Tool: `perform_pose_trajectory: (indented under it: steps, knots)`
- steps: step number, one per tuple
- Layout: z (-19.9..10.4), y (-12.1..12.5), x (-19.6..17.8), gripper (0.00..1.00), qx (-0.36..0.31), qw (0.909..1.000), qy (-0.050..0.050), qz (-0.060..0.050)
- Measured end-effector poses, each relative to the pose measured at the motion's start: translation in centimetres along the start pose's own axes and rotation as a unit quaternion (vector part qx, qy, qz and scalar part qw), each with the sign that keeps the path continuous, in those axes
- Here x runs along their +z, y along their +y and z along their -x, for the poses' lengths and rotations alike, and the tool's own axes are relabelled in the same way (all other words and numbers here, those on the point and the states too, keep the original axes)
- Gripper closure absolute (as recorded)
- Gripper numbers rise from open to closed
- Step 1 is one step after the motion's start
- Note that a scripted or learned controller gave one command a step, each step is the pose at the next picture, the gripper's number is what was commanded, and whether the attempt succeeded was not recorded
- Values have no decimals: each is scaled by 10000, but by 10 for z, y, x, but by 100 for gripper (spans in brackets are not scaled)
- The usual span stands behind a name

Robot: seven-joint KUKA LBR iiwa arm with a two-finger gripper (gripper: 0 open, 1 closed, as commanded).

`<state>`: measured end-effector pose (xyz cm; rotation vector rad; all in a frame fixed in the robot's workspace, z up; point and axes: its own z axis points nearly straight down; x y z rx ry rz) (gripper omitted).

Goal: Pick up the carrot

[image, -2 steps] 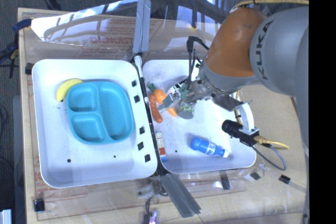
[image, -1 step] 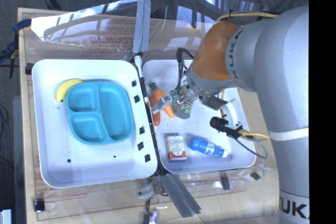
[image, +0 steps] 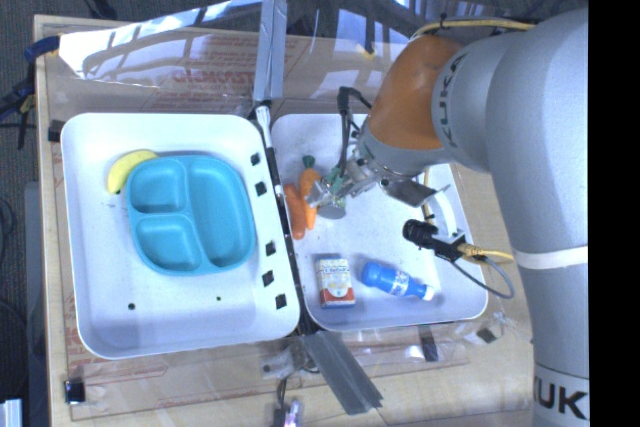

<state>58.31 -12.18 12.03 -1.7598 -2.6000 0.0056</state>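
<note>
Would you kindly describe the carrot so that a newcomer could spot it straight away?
Look at the right-hand white bin, then along its left wall. The carrot lies there, just left of the gripper. It is the only orange thing in that bin; the small carton and blue bottle lie nearer the front.

Layout referred to the divider (image: 272,215) where the two bins meet. Left of it, the left bin (image: 90,315) holds a sectioned plate (image: 190,213), with a banana (image: 125,168) touching the plate's far-left edge. Right of it, the right bin (image: 460,300) holds a carrot (image: 297,210) lying just beside the divider; the tool (image: 335,190) sits at the carrot's right, close against it. Toward the near rim lie a small carton (image: 336,281) and, to its right, a bottle (image: 396,281). Both bins rest on the surface (image: 50,65).
</note>
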Motion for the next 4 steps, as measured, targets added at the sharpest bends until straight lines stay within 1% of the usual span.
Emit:
perform_pose_trajectory:
  steps: [1, 2, 3, 4]
  knots:
    - [0, 0, 0, 0, -1, 10000, -1, 0]
    - [4, 14, 22, 0, 43, 9999, -119, 37]
    - [0, 17, 12, 100, 2, 10000, -85, 38]
    - [-21, 37, -85, 100, 1663, 9861, 3, 17]
